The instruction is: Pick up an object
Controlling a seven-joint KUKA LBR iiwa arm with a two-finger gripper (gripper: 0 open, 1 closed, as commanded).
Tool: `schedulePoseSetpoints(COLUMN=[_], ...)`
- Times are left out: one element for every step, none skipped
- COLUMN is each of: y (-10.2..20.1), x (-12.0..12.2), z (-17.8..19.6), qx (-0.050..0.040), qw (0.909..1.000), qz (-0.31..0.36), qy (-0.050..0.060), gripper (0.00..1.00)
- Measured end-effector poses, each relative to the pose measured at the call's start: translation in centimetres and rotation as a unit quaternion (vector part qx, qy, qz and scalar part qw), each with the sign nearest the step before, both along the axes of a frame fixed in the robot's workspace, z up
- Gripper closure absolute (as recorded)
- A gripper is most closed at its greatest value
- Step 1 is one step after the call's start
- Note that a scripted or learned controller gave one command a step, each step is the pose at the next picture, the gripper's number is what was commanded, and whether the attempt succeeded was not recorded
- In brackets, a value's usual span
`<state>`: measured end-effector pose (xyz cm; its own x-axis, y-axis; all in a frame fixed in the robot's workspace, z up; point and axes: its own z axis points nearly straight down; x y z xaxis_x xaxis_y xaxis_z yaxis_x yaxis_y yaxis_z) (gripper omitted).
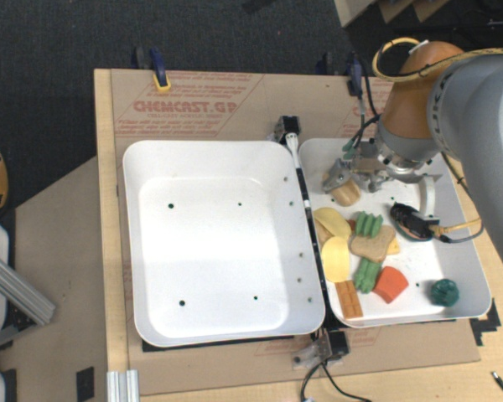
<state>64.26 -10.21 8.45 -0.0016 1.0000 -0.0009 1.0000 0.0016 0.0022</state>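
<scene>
The claw (pixel 345 182) is down at a tan cork-like piece (pixel 346 194) in the right bin (pixel 469 296). It looks like it's pinching it, hard to be sure. Nothing's lifted yet.

Grey arm (pixel 474 99) from the right, hand (pixel 345 178) low, wrist bent down.

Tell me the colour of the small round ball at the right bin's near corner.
Dark teal-green ball, clearest in the camera view.
</scene>
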Motion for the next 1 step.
schedulePoseSetpoints(y=[0.04], x=[-0.04], z=[1.14], qx=[0.0], qw=[1.0], qz=[0.0], qy=[-0.001], gripper=[1.0])
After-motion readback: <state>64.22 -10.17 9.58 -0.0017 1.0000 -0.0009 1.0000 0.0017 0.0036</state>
